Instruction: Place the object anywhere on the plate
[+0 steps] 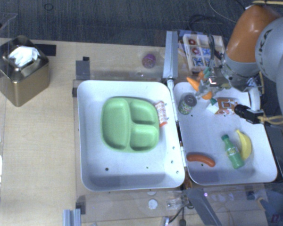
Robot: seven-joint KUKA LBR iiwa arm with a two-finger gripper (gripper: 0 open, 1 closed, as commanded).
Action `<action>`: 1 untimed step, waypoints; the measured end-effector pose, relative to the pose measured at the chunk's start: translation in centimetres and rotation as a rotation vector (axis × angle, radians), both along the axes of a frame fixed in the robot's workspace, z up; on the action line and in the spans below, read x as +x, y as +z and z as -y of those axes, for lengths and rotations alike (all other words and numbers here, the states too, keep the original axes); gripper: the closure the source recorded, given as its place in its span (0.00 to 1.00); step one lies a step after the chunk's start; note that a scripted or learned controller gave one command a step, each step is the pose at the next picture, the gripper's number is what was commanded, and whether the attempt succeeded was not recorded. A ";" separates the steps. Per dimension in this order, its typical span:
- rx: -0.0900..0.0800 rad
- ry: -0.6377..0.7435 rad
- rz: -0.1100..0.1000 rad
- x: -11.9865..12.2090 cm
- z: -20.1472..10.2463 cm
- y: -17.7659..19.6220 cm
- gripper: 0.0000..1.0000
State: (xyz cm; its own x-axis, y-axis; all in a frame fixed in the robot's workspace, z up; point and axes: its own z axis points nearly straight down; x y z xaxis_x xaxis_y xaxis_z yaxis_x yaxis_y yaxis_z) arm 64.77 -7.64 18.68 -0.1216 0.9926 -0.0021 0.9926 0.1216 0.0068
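Note:
A green divided plate lies in the left bin. A small red-and-white packet rests against the plate's right edge. My gripper hangs over the back of the right bin, directly above an orange carrot-like piece whose far end pokes out below the gripper. Beside it, a little to the front left, stands a small can.
The right bin also holds a sausage, a green bottle, a banana and a brown-and-white card. A printed sheet lies behind the bin. A brown tissue box stands at the far left.

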 end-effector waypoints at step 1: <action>0.002 0.077 0.000 -3.2 -7.6 1.1 1.00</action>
